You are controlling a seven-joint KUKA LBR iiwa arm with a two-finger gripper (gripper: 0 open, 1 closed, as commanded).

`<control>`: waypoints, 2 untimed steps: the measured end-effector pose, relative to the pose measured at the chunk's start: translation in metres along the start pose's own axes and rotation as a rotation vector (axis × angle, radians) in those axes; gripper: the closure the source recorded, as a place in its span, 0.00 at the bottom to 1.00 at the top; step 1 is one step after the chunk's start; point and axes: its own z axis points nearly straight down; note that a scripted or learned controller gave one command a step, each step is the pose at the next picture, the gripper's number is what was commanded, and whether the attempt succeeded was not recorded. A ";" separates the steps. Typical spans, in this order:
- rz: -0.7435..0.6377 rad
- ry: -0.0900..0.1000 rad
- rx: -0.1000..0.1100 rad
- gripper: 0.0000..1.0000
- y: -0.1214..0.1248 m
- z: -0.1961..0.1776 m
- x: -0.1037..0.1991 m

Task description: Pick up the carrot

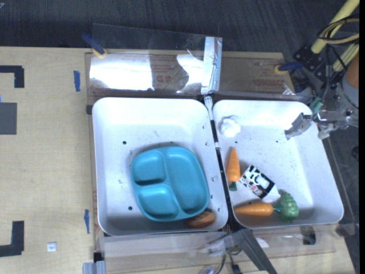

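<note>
1. Two orange pieces lie in the right bin (325,170): the carrot (254,210) with green top rests flat near the front wall, and a second orange piece (232,164) lies by the divider.
2. A black-and-white packet (256,181) lies just behind the carrot; a descent should stay clear of it.
3. The blue divided plate (169,182) occupies the left bin.
4. The gripper (311,124) hangs at the far right rim, spread and carrying nothing; I judge it should travel forward and close across the carrot's width.

Pale wooden bench (40,170) with black tape marks, dark carpeted floor (171,4) beyond, glare on clear plastic sheet (148,67)
</note>
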 end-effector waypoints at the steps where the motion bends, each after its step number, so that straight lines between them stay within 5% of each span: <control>1: 0.027 0.001 0.002 0.00 -0.045 0.025 0.086; 2: 0.380 0.001 0.005 0.00 -0.076 0.083 0.070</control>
